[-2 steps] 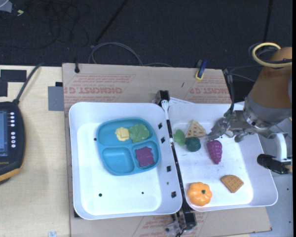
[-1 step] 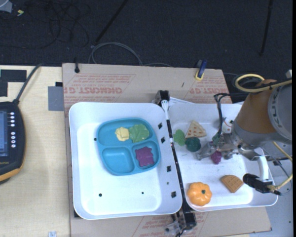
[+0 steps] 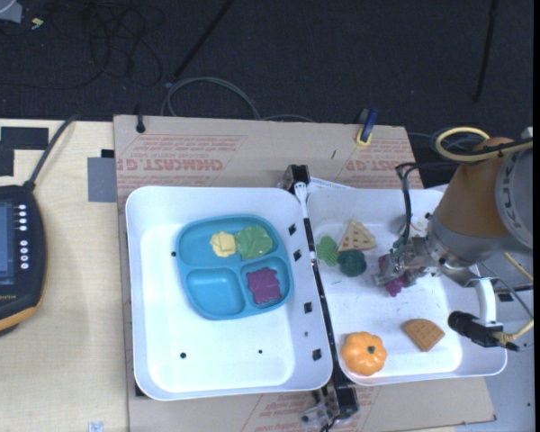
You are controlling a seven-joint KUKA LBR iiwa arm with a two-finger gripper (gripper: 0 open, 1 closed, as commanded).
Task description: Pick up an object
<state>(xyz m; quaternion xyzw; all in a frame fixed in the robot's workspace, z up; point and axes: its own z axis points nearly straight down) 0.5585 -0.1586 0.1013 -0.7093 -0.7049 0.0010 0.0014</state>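
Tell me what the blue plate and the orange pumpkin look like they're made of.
The blue plate looks like molded plastic: uniform colour, smooth rounded dividers, a soft sheen. The orange pumpkin looks like a plastic or rubbery toy: glossy, evenly coloured, with molded ribs. Which of the two, the view cannot settle.

You can read one printed line: red lettering on the cardboard sheet [image 3: 252,156] under the bins, along its far edge. It runs upside down from your viewpoint and looks like "CHEMCAST GP", though the last letters are faint. The same red print repeats at the sheet's upper right corner and along its near edge, but there you cannot make out the letters. The pendant [image 3: 4,255] at your left has a lit screen and a column of buttons; any writing on it is too small to read. You will find no labels or numbers legible on anything else.
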